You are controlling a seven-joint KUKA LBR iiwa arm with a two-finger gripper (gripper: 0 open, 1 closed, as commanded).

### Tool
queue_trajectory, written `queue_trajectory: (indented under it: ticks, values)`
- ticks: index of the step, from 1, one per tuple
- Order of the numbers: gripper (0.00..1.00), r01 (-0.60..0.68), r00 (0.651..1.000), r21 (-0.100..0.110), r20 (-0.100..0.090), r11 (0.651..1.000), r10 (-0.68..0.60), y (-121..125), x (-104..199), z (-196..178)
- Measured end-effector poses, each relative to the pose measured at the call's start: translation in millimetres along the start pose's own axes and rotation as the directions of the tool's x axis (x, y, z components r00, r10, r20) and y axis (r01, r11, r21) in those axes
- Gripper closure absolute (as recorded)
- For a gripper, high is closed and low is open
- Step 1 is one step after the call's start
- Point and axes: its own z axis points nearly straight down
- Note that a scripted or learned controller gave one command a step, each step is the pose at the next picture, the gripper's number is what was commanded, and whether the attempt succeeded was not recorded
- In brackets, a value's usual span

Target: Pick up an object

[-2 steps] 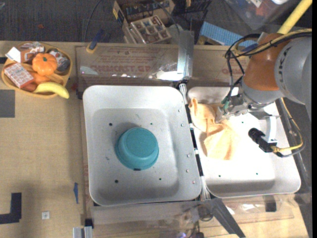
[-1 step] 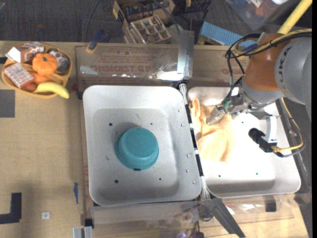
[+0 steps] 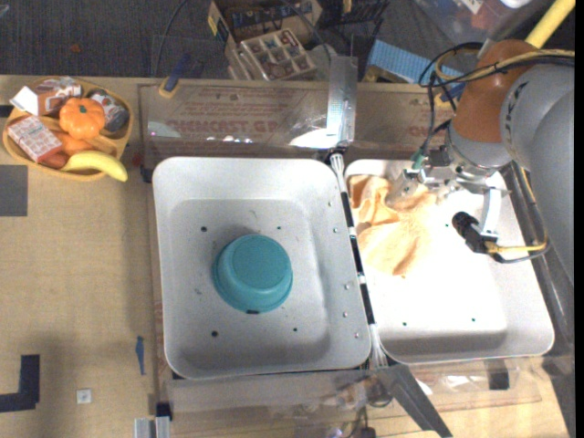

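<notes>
Two bins: the left bin (image 3: 178, 245) and the right bin (image 3: 474, 327) sat side by side, their inner rims touching along a seam running from 6 to 12 o'clock.
Open room, near: the right bin's floor toward 6 o'clock lay bare and white, with free space up to its near rim.
Teal bowl (image 3: 254, 273): it rested upside down at the middle of the left bin, apart from all four walls, with bare floor around it on every side.
Orange cloth (image 3: 394, 231): it lay crumpled in the right bin at about 10 o'clock from that bin's centre, its left edge against the shared seam and its far end under the gripper.
Bench (image 3: 73, 281): tan board stretched out at 9 o'clock from the bins.
Fruit basket (image 3: 64, 133): it stood at the bench's far left corner, well apart from the bins, holding a small pumpkin and a banana.
Gripper (image 3: 422, 177): it hung over the right bin's far edge, at the cloth's upper end; I could not tell how wide it stood or whether it had hold of the cloth.
Arm (image 3: 525, 99): grey with an orange band, it came in from 2 o'clock.
Room beyond: crates, cables and clutter lay past the bench at 12 o'clock.
</notes>
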Motion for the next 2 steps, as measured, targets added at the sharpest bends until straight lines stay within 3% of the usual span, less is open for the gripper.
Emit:
queue_trajectory:
  ticks: [1,2]
  values:
    - [1.00,0.003,1.000,-0.003,0.000,1.000,-0.003,2,2,-12]
    - [1.00,0.236,0.972,0.002,0.001,0.972,-0.236,0,35,-120]
